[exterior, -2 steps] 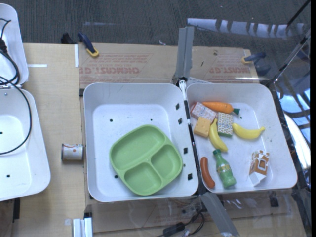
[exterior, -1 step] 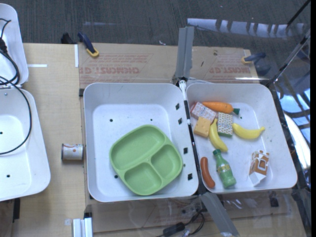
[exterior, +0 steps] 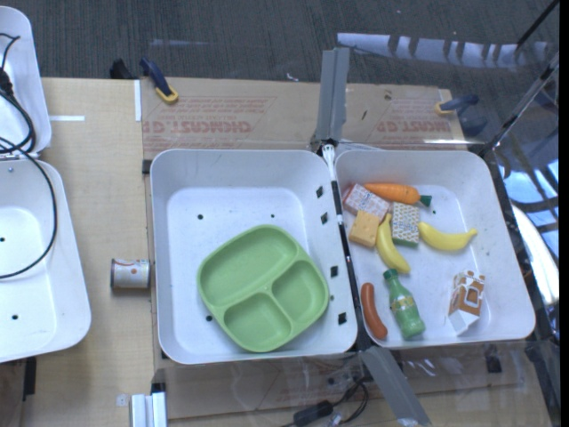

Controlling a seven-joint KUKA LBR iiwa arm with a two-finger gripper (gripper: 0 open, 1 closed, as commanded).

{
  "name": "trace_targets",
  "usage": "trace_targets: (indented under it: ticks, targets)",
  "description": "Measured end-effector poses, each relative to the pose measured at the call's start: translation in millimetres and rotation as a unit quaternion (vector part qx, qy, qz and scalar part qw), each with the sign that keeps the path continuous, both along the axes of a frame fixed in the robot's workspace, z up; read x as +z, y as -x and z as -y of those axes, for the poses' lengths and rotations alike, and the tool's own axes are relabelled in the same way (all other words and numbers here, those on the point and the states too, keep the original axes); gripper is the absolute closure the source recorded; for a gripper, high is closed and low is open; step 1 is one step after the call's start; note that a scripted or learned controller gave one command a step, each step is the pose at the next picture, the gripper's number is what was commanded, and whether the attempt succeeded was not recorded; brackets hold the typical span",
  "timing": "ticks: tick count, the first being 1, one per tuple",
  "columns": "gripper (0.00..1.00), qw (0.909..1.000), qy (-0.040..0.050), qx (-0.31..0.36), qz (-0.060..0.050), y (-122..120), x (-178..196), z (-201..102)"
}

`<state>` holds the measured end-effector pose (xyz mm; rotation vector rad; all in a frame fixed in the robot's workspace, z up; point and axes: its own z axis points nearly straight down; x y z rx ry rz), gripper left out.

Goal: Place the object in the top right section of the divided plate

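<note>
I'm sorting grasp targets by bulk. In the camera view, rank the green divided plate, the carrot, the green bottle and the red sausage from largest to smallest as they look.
1. Green divided plate, by far.
2. Green bottle.
3. Carrot and red sausage: they look too alike to rank.

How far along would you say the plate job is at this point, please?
Nothing looks done yet: the green divided plate in the left bin holds nothing in any section. Nothing is in hand. The toy food, such as the carrot and bananas, lies in the right bin.
</note>
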<state>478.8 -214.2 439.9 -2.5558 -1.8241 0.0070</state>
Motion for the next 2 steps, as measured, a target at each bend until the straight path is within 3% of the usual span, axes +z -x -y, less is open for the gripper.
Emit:
trace_targets:
  ticks: [2]
  targets:
    - [1.0,0.9995,0.0002,-0.031,0.0,0.0,0.2,0.9]
